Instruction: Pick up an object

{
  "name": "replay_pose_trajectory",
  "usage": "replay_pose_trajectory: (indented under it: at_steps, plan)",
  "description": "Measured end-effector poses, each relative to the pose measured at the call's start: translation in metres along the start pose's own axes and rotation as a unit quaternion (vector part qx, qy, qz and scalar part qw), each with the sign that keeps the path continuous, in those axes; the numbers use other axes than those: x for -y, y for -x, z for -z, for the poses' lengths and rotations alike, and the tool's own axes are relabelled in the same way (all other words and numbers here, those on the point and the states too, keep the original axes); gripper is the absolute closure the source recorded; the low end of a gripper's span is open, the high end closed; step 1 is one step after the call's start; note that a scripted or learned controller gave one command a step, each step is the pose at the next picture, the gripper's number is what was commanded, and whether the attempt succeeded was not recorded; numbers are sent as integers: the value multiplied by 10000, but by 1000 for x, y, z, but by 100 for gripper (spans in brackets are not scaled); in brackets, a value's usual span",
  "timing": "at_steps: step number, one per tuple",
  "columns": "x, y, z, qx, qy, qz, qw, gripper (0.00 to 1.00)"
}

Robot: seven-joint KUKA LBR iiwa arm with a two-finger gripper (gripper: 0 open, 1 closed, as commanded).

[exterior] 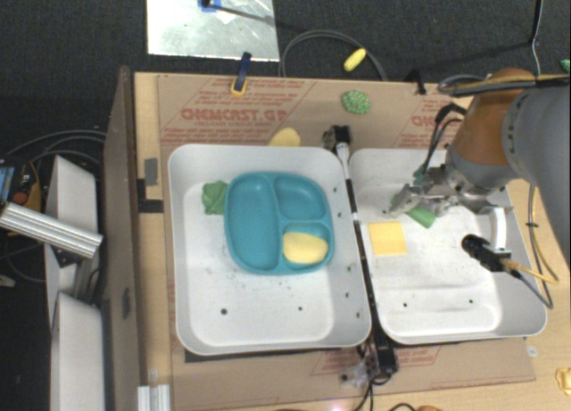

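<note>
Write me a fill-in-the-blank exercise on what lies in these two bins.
1. The teal divided plate lies in the ____ bin.
2. The yellow lump rests on the ____.
3. The flat yellow square lies in the ____ bin.
4. The gripper is beside a small ____ object.

Missing words: left; plate; right; green

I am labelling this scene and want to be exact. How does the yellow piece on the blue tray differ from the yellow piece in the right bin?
The rounded yellow piece is plump and oval, while the flat yellow square has straight edges and corners. The rounded one lies in a compartment of the blue tray in the left bin; the square lies directly on the floor of the right bin, close below the gripper. Both are yellow.
</note>
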State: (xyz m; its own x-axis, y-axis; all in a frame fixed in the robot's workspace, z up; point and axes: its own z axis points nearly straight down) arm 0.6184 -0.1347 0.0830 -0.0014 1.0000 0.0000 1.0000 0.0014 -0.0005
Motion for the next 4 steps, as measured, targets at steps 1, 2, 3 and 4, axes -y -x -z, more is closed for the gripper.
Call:
replay_pose_trajectory:
  at_steps: [1,2,3,4]
  plan:
    - [-15,48,52,18,38,-10,10000,0]
    - [14,8,-1,-12,-16,20,10000,0]
    - [8,46,28,13,25,-9,10000,0]
    - [18,-28,0,-14,-4,39,10000,0]
